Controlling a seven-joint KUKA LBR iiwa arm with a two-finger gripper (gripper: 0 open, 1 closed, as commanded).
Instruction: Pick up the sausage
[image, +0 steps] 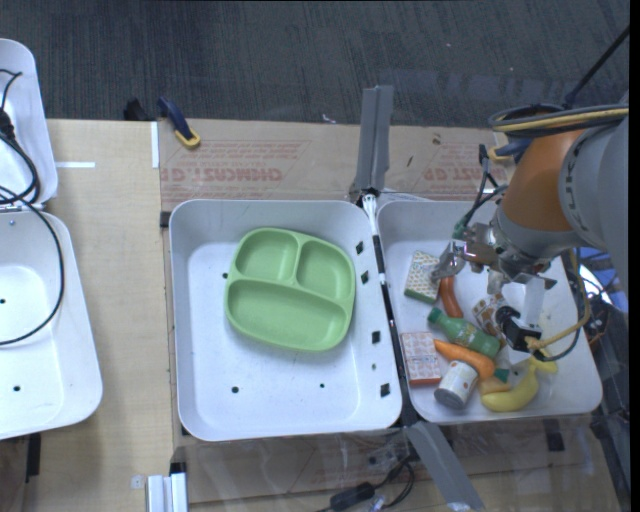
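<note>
The sausage (450, 297) is a short reddish-brown link lying in the right bin (575, 395), roughly upright in the view, between a cracker-like square (422, 275) and the arm's wrist. My gripper (449, 263) hangs right over the sausage's upper end, reaching in from the right under the orange band (540, 195). The sausage's top end is partly hidden by the gripper. I cannot make out whether the gripper touches it.
Crowded below the sausage in the right bin are a green bottle (463, 332), a carrot (466, 355), a white can (457, 385), a banana (515, 392) and a pink waffle block (420, 357). The left bin (200, 400) holds a green divided plate (291, 288).
</note>
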